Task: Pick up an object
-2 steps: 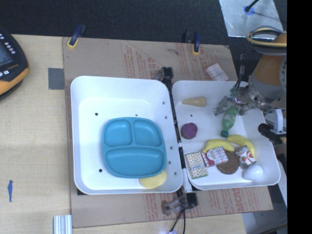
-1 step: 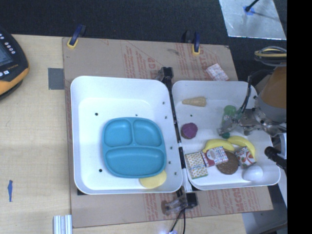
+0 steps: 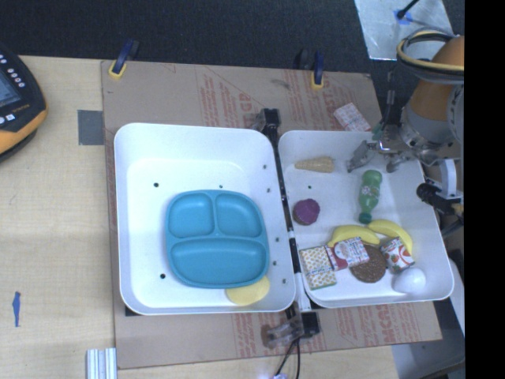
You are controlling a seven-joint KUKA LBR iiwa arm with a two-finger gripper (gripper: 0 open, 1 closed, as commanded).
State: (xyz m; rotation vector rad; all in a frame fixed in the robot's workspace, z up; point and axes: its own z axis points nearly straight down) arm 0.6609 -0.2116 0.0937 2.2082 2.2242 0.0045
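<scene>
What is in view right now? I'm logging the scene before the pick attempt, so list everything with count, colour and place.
Bins: 2, white, side by side on the bench.
Tray: 1, blue, three compartments, in the left bin.
Yellow disc: 1, left bin, partly under the tray's near edge.
Cone: 1, tan, right bin, far left.
Bottle: 1, green, right bin, middle.
Purple ball: 1, right bin, left side.
Banana: 1, yellow, right bin, near side.
Packets: 2, printed, right bin, below the banana.
Cookie: 1, brown, right bin, near edge.
Can: 1, red and white, right of the cookie.
White ball: 1, right bin's near right corner.
Clamps: 2, blue and yellow, bench's far edge.
Gripper: 1, grey, over the right bin's far side.
</scene>
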